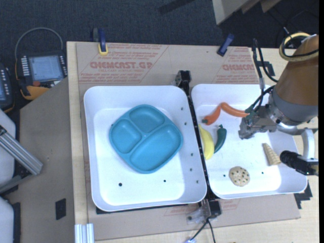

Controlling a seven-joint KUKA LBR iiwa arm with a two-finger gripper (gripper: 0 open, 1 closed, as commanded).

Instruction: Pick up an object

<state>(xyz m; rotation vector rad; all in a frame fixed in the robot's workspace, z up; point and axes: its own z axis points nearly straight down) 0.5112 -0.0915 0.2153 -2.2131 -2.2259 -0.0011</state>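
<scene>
The right bin [255, 189] holds an orange carrot [226, 110], a yellow banana [206, 142], a green pepper [220, 138], a round cookie [239, 175] and a tan cone [272, 154]. My gripper [248, 129] hangs over the bin's middle, just right of the pepper and below the carrot's right end. Nothing shows in its grasp. The grey and orange arm [298, 85] comes in from the right and hides part of the bin's far right side.
The left bin [92, 135] carries a blue divided plate [146, 137]. A black divider [195, 135] runs between the bins. Cables [260, 65] trail over the right bin's back edge. A pendant [44, 68] lies off the bench at left.
</scene>
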